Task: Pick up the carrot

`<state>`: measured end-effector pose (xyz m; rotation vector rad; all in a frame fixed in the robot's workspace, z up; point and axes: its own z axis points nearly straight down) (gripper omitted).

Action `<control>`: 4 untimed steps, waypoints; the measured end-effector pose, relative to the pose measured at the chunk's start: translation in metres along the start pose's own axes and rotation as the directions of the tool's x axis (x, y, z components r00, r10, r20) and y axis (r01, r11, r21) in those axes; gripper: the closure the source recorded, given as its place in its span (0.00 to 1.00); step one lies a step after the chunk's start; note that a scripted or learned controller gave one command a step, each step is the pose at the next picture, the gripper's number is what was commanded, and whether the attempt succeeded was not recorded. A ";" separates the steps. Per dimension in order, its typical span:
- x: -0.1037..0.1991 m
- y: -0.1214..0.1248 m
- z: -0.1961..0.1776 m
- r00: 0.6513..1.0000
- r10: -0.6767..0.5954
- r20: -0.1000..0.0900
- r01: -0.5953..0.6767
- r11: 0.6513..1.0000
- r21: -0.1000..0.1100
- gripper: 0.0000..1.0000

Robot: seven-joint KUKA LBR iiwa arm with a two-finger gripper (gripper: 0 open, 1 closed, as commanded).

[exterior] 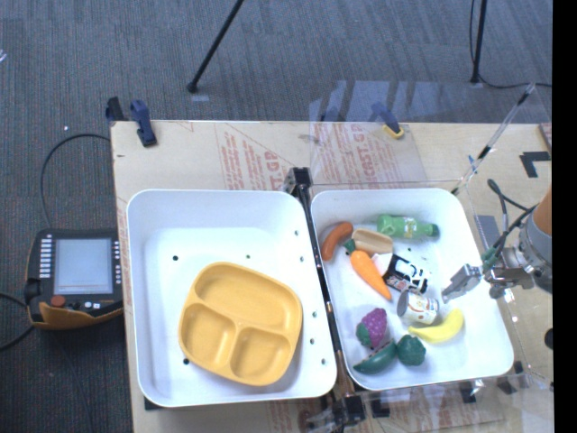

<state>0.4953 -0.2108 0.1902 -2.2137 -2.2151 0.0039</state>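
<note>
1. The carrot [370, 273] lies in the right bin [469, 350], slanting from its upper left down to the lower right, between a hot dog [361, 238] above and a bunch of purple grapes [372, 325] below.
2. A small black-and-white object [406, 273] sits just beside the carrot's lower end.
3. The gripper [458, 284] hangs at the bin's right side, above a banana [439, 327], well apart from the carrot; whether its jaws are spread or pressed together I cannot tell.
4. The step in hand looks like the approach: nothing is gripped yet.
5. Next, the gripper likely needs to travel left over the carrot, turn across its slant, then descend clear of the neighbours.
</note>
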 end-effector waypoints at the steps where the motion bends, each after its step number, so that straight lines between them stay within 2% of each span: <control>1: 0.078 0.092 0.061 0.990 -0.139 -0.001 0.139 0.990 0.001 0.00; 2: 0.128 0.088 0.105 0.995 -0.101 0.000 0.101 0.995 0.001 0.00; 3: 0.128 0.091 0.092 0.995 -0.100 -0.002 0.100 0.995 -0.003 1.00; 4: 0.162 0.137 0.002 0.972 0.236 0.003 -0.236 0.972 -0.007 1.00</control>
